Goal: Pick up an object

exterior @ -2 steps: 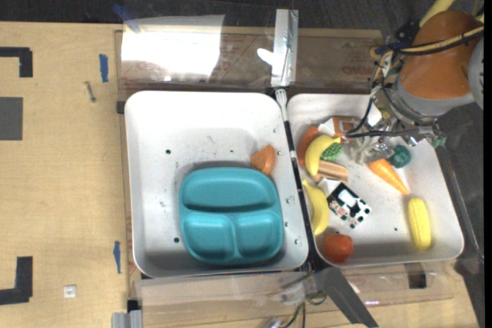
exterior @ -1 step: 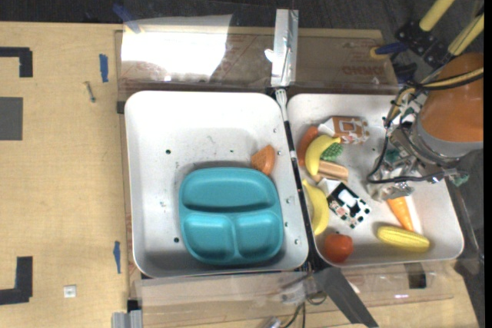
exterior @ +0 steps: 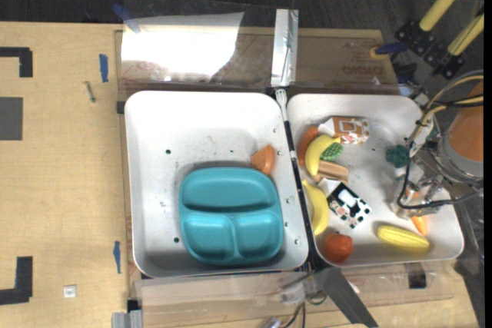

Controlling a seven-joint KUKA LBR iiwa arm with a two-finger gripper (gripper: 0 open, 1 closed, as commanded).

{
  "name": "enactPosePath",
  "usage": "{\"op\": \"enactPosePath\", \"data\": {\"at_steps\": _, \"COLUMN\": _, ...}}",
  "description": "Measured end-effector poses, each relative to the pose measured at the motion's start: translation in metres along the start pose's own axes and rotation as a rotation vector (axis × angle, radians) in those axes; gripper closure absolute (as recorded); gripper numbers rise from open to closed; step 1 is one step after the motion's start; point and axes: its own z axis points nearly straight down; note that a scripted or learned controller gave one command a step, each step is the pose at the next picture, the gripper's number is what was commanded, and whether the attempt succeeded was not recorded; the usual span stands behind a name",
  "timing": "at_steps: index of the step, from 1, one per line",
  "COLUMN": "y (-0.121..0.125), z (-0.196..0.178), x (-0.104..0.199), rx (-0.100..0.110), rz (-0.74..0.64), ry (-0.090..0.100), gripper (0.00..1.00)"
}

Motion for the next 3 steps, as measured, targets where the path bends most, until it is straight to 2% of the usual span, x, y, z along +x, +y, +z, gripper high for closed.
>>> {"op": "enactPosePath", "data": {"at_steps": 1, "y": -0.047, "z": 0.001, "x": -0.062, "rx": -0.001, "rz": -0.082, "ry": -0.004, "gripper": 0.0}}
{"op": "enactPosePath", "data": {"at_steps": 2, "y": -0.019, "z": 0.001, "x": -0.028, "rx": -0.003, "rz": -0.06, "ry": -0.002, "gripper": 0.0}}
{"op": "enactPosePath", "data": {"at_steps": 3, "y": 0.002, "z": 0.0, "x": -0.083, "rx": 0.001, "rz": 0.015, "ry": -0.007, "gripper": 0.0}}
